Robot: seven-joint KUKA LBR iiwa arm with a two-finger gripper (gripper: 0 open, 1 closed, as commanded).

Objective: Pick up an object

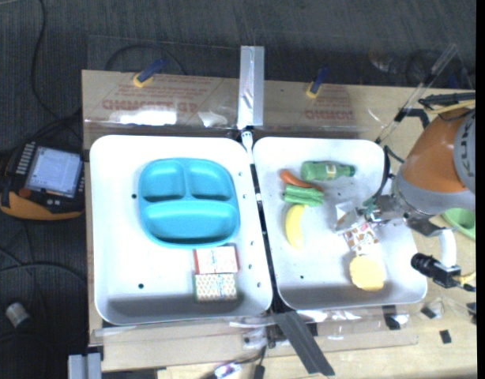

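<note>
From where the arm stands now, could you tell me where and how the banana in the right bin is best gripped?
Grip the banana across its middle, coming straight down from above. It lies flat and lengthwise in the right bin, with bare floor on both long sides there, while its upper end sits close under the green pepper.

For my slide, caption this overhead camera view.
Arm's end effector over right bin of toy food; blue tray in left bin.

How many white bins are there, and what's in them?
2. The left bin holds a blue tray and a small box. The right bin holds a banana, a green bottle and more. The arm may hide some.
</note>
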